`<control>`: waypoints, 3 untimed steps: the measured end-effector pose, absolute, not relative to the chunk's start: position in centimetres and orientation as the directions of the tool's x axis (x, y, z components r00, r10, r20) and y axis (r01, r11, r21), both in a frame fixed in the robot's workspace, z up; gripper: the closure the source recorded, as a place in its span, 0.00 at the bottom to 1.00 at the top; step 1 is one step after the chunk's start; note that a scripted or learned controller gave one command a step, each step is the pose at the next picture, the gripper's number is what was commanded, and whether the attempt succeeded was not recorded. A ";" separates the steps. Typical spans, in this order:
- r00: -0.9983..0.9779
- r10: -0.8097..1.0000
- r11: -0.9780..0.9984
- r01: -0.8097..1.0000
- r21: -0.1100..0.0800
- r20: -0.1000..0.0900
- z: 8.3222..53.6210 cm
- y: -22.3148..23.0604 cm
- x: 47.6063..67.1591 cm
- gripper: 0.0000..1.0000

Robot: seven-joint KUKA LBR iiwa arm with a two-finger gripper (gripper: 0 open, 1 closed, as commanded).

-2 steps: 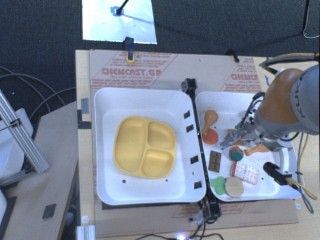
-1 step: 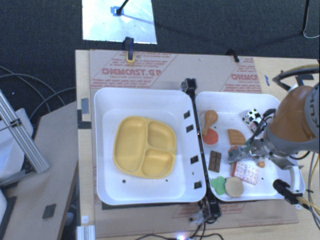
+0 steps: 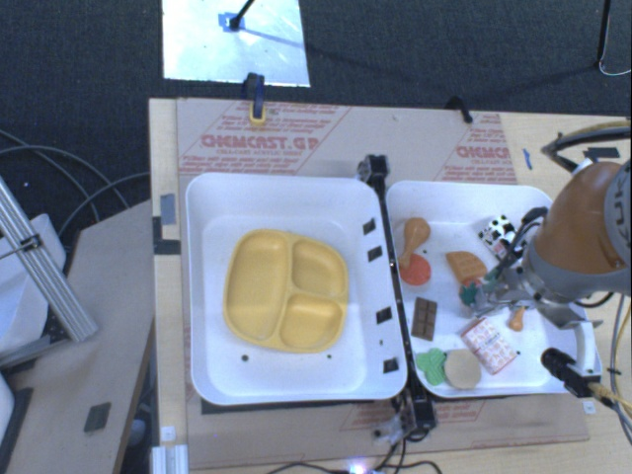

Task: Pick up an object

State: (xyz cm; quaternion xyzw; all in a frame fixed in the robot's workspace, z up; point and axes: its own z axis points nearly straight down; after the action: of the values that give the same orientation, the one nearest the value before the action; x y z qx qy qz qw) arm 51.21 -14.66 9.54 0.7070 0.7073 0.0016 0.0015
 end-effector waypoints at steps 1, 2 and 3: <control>-0.001 1.000 0.001 1.000 0.004 0.000 9.5 -14.7 51.2 0.00; -0.006 1.000 0.006 1.000 0.003 0.000 9.3 -13.0 53.3 0.00; -0.009 1.000 0.009 1.000 0.006 0.001 12.6 -8.5 56.8 0.00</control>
State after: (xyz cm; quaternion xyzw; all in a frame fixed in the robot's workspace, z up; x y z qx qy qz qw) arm 56.84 -8.46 12.64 0.7041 0.7101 0.0027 0.0019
